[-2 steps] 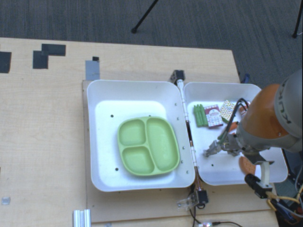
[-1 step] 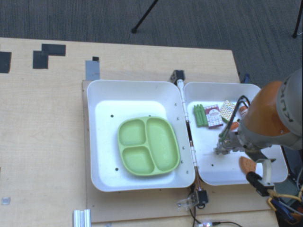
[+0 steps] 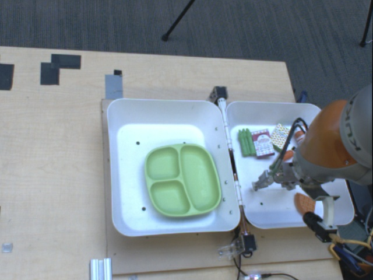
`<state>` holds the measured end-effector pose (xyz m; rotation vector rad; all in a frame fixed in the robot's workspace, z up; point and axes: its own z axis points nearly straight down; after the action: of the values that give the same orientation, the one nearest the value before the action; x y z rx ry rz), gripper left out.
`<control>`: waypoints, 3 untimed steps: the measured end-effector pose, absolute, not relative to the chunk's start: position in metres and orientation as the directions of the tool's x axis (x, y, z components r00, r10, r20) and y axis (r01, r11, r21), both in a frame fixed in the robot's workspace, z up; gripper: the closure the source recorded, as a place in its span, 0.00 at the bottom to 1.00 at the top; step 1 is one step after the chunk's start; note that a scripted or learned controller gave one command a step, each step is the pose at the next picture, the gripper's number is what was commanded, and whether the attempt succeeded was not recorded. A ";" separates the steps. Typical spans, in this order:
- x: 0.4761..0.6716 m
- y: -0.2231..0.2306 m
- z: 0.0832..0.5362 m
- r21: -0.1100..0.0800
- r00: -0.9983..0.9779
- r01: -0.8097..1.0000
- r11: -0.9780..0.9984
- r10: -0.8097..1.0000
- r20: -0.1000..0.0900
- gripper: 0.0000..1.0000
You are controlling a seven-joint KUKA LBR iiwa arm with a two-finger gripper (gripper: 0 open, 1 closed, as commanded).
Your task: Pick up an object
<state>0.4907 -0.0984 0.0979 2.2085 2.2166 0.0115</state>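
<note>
A light wooden bench (image 3: 58, 156) stood on dark grey carpet (image 3: 116, 10) and carried 2 shallow white bins side by side, the left bin (image 3: 113, 156) and the right bin (image 3: 245, 118), touching along a central seam. Dark tape patches (image 3: 58, 67) lay near the bench's far left edge

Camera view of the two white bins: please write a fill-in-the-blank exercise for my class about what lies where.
1. The light green divided plastic plate lies in the ____ white bin.
2. That plate has ____ compartments.
3. The green ridged bundle lies in the right white bin, just left of a ____ packet.
4. The gripper hangs over the ____ bin.

Missing words: left; three; dark red; right
</note>
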 end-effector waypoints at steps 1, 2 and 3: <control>0.489 -0.086 0.087 0.009 -0.002 1.000 0.002 1.000 -0.005 0.00; 0.491 -0.085 0.098 0.015 -0.004 1.000 0.005 1.000 -0.004 1.00; 0.491 -0.085 0.098 0.015 -0.004 1.000 0.004 1.000 -0.004 0.00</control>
<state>0.4908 -0.0846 0.0980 2.2075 2.2171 0.0119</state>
